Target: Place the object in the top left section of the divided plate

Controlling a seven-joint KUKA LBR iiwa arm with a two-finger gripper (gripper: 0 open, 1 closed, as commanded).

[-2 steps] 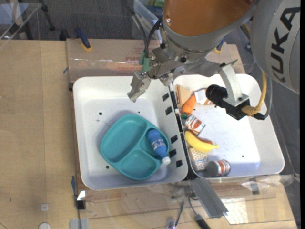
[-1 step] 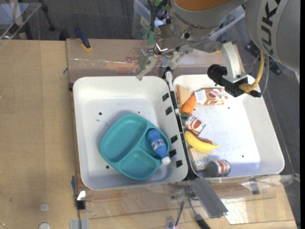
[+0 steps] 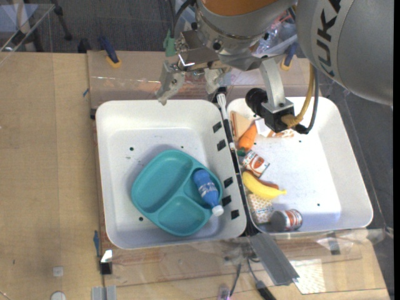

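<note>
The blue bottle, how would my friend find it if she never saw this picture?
Look at the left white bin, where a teal divided plate sits. On the plate's right section lies a small blue bottle with a white cap. It's the only thing on the plate; the banana and can are in the other bin.

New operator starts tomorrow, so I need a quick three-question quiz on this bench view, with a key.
1. True or false: the blue bottle lies on the teal divided plate.
2. Which bin holds the banana? A) left bin B) right bin
3. Fill in: the gripper hovers over the far rim of the ____ bin.

Key: 1 true, it rests in the plate's right-hand section. 2 B, along the right bin's left wall with the carrot and can. 3 left.
</note>
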